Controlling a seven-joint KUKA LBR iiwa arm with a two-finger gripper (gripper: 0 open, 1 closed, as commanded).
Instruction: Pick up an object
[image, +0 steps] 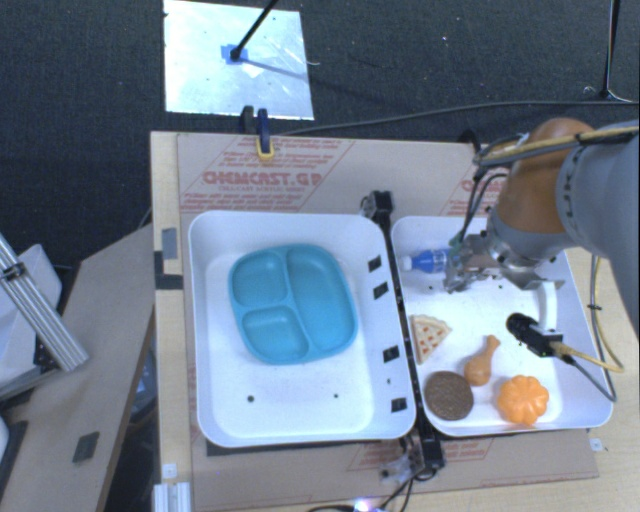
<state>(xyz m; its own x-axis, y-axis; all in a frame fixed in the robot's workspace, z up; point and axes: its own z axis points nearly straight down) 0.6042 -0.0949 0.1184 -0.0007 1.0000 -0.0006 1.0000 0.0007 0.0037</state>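
While the gripper (462, 272) hangs low in the right bin (580, 400), I can't tell how its jaws stand. Just beside it lies a small bottle (428, 261), blue-capped; probably light, stiff and slick, best pinched across its body. Nearby sit a pizza slice (430, 336), cookie (449, 395), drumstick (482, 361) and pumpkin (523, 399). A blue tray (293, 302) fills the left bin (210, 400).

blue divided plate (293, 302) – centre of left bin (215, 400) | blue-yellow clamp (263, 135) – bench edge, 12 o'clock of plate
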